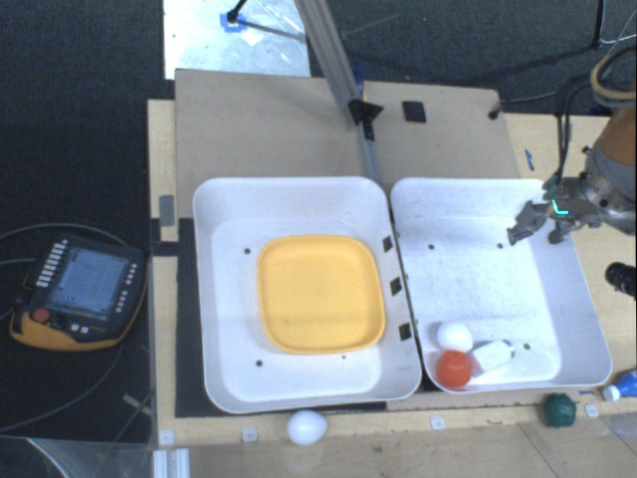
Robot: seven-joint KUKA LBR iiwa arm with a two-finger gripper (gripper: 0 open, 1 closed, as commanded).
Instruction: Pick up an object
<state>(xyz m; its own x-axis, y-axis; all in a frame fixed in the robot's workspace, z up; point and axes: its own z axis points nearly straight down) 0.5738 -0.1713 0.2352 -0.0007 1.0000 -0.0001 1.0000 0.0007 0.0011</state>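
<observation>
White egg [307, 427]; hand [538, 223] open, empty.

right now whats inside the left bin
The left bin holds one thing: a yellow square plate lying flat near its middle. Bare white floor shows around the plate. Whatever sits beneath the plate is covered and cannot be seen.

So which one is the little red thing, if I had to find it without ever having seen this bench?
Find the right bin, the one without the yellow plate. Look in its near-left corner, where three small things huddle. The red ball sits nearest the rim, touching a white ball behind it and a white oblong piece to its right; it is the only red thing there.
</observation>
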